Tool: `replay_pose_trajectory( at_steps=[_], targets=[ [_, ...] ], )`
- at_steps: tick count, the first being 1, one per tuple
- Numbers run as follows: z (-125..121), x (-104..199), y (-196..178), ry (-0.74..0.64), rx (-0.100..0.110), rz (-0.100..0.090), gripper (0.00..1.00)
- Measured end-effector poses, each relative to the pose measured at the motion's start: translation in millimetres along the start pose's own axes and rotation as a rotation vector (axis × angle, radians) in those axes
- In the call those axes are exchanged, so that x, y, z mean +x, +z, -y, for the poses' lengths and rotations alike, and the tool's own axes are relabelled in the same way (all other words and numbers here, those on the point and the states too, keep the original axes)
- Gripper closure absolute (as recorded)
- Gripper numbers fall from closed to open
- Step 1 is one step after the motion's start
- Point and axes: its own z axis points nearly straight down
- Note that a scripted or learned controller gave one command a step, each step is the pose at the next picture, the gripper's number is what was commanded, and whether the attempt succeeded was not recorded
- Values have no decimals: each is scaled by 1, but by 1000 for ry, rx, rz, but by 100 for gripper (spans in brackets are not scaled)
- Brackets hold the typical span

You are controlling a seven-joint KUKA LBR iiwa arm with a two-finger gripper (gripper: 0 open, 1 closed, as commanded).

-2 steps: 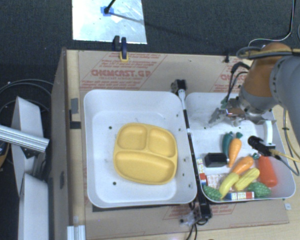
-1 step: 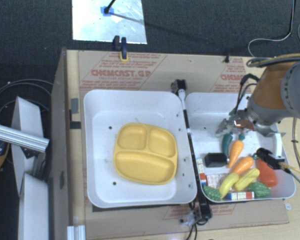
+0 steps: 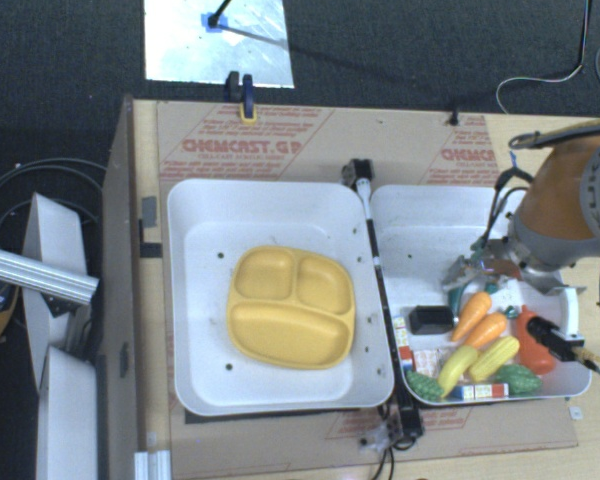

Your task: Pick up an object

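The end effector (image 3: 477, 271) hangs low in the right bin (image 3: 420, 223); I cannot tell its grip. Just beside it lies a carrot (image 3: 473, 309), long axis slanting upward right, among toy vegetables. A yellow plate (image 3: 291, 306) sits in the left bin (image 3: 205, 268).

A divided plate (image 3: 291, 306) lies in the left bin (image 3: 195, 218); toy food (image 3: 480, 353) crowds the right bin's (image 3: 420, 218) near corner.

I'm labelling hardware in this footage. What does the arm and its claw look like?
The arm is a thick rounded body, grey with a broad orange band above the wrist. A thin dark cable loops along its left side. The claw is a small metallic grey assembly at its tip.
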Motion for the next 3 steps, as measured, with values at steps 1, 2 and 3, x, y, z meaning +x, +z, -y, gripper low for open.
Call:
replay_pose_trajectory(
  at_steps=[1, 2, 3],
  targets=[
    [54, 1, -15, 0, -1, 0, 0],
    [5, -31, 0, -2, -2, 1, 0],
    [80, -42, -15, 0, -1, 1, 0]
  ],
)
